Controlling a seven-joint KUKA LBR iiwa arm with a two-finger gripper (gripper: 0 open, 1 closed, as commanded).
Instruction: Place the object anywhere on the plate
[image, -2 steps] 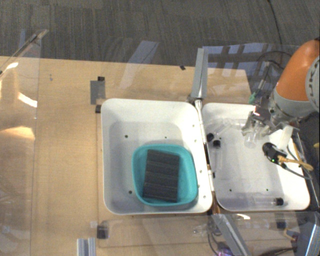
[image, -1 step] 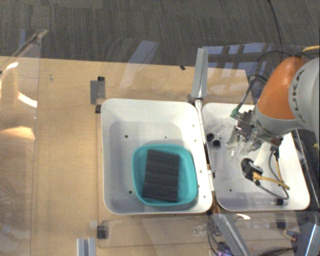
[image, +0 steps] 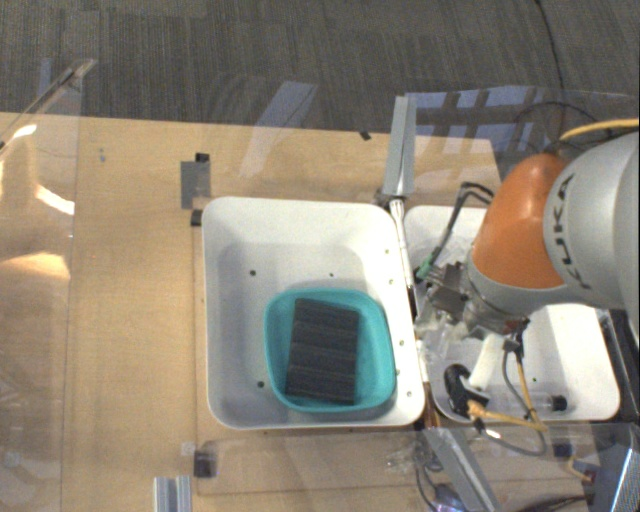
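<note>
Pincer (image: 447, 318), state indiscernible, over right bin (image: 590, 385); dark ribbed block (image: 323, 350) on teal plate (image: 375, 375): likely light, stiff, gripped across its narrow sides.

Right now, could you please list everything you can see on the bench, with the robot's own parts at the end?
Left bin: one, white, on the wooden bench.
Right bin: one, white, beside the left bin, partly under the arm.
Plate: one, teal, squarish, in the left bin's near right part.
Ridged block: one, dark grey, lying flat on the plate.
Metal divider post: one, grey, between the bins at the far side.
Arm: one, grey with an orange band, over the right bin.
Claw: one, over the right bin's left edge.
</note>
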